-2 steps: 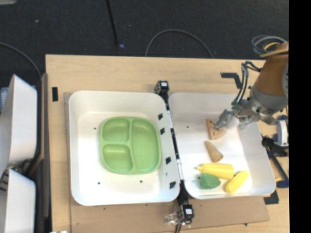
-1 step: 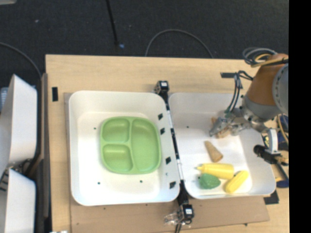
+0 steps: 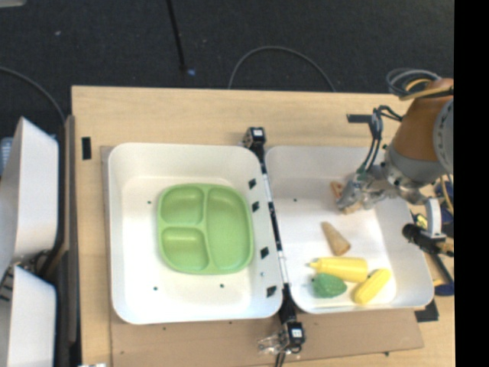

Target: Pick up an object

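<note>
Tabletop [image 3: 176, 113] carries 2 white bins, side by side.

Left bin [image 3: 130, 281]: 1 green divided plate [image 3: 205, 228], 3 compartments, approx. centre.

Right bin [image 3: 302, 174]: 5 items.
- 2 yellow pcs: 1 long piece [image 3: 341, 267] at approx. 6 o'clock of bin; 1 rounder piece [image 3: 372, 286] just beside it at 4 o'clock, appears touching.
- 1 green lump [image 3: 328, 285], touching the long yellow piece on its 7 o'clock side.
- 1 tan cone [image 3: 335, 238], near bin centre, apart from the yellow grp.
- 1 small tan item [image 3: 337, 187], at 12 o'clock of the cone, directly by the tool.

Tool [image 3: 353, 196]: low in right bin, upper half, arm entering from 3 o'clock. Finger spacing: can't tell, blurred. No item seen between them.
</note>
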